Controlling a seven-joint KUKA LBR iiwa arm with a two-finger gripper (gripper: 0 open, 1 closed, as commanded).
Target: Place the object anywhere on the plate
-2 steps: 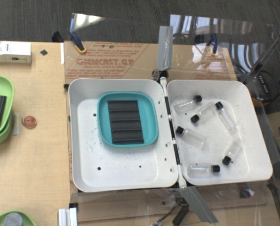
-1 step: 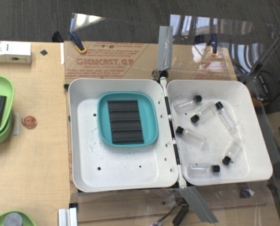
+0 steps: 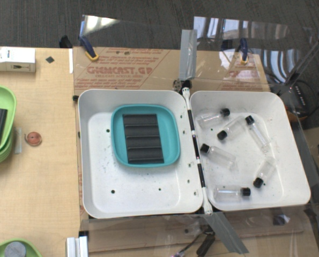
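**Vials could slip, roll or miss the plate**

Vials (image 3: 257, 134) with black caps lie in the right bin (image 3: 286, 123). They are clear little tubes, about six of them, spread over the bin floor. None is on the plate yet.

The teal plate (image 3: 118, 138) sits in the left bin (image 3: 95, 165), up toward 12 o'clock. A dark ribbed pad (image 3: 143, 138) covers its middle.

What could go wrong? The vials are round and smooth, so I think one could roll away when touched. They are see-through too, so they may be hard to find. One vial (image 3: 229, 193) lies close to the wall at 6 o'clock. Another vial (image 3: 265, 171) lies near the corner at 5 o'clock. A grab there could bump the wall. Two vials near 11 o'clock (image 3: 212, 120) lie just beside each other, so a grab could catch both or knock one away.

The two bin rims (image 3: 194, 143) meet in the middle. A vial carried too low could hit them and drop.

A vial set down on the plate may roll on the ribs and tip over the low teal rim.

There is open room in the middle of the right bin. The left bin has bare floor at 6 o'clock and 9 o'clock of the plate.
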